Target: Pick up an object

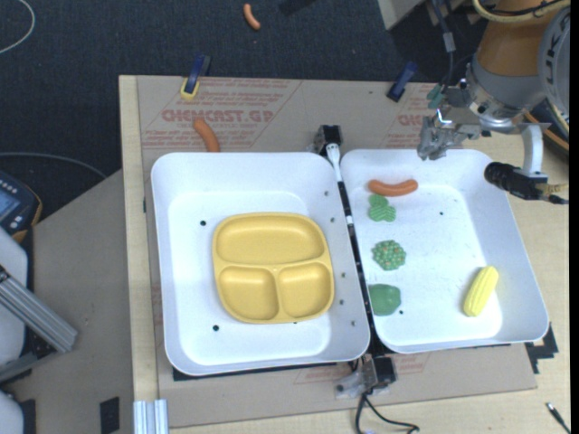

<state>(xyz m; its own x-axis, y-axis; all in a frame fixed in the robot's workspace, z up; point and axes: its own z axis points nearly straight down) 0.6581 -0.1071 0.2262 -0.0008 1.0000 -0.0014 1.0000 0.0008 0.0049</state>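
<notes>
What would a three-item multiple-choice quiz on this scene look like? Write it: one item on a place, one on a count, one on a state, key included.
1. Where is the yellow divided plate?
A. left bin
B. right bin
C. on the cardboard

2. How many green toy foods lie in the right bin?
A. one
B. three
C. five

3. What is the gripper doing?
A. lifting the corn cob
B. pressing on the plate
C. hovering at the right bin's far edge, holding nothing

Key: 1 A, the plate sits in the left bin. 2 B, three green pieces line up below the sausage. 3 C, the corn cob lies near the front, away from the gripper.
</notes>
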